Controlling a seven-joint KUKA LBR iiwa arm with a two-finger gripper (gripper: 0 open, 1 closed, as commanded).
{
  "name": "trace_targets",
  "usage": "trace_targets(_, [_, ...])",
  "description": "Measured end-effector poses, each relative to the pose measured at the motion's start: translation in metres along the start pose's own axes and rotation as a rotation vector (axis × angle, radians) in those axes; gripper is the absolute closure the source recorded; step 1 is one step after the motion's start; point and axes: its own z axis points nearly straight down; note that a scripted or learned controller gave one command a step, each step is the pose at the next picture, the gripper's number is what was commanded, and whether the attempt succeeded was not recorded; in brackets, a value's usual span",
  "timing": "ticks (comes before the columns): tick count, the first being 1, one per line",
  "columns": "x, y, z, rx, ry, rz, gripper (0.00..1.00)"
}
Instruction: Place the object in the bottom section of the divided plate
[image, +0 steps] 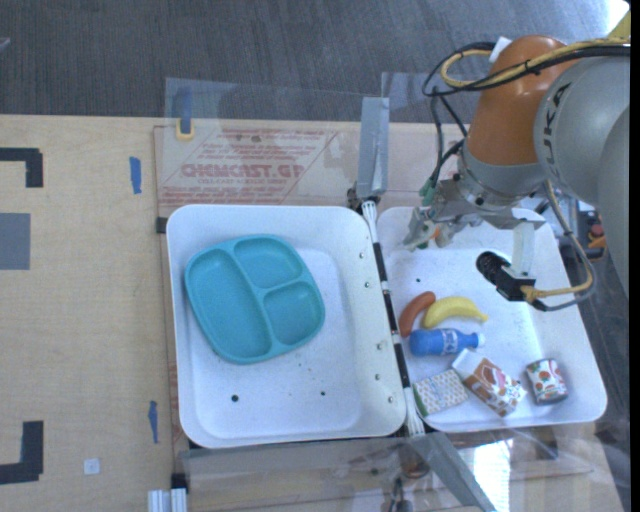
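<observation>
A teal divided plate (253, 296) lies in the left white bin (200, 400), with one long section on its left and two smaller sections on its right. My gripper (427, 234) hangs over the top left corner of the right bin (585, 385), well above the loose objects. It is open, with nothing between its fingers. Below it lie a red sausage (416, 311), a yellow banana (453, 311) and a blue bottle (443, 342) with a white cap.
Near the right bin's front edge lie a flat patterned packet (441, 390), a small red and white carton (492, 385) and a small can (546, 380). A black cable fitting (503, 275) hangs from the arm over that bin. A ridge (385, 320) divides the two bins.
</observation>
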Motion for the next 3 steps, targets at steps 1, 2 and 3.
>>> trace_targets(1, [0.086,-0.005,-0.014,0.001,0.001,-0.108,1.0])
trace_targets(2, [0.137,0.029,-0.035,-0.015,-0.005,-0.354,1.0])
trace_targets(3, [0.203,-0.035,-0.057,-0.01,-0.003,-0.361,1.0])
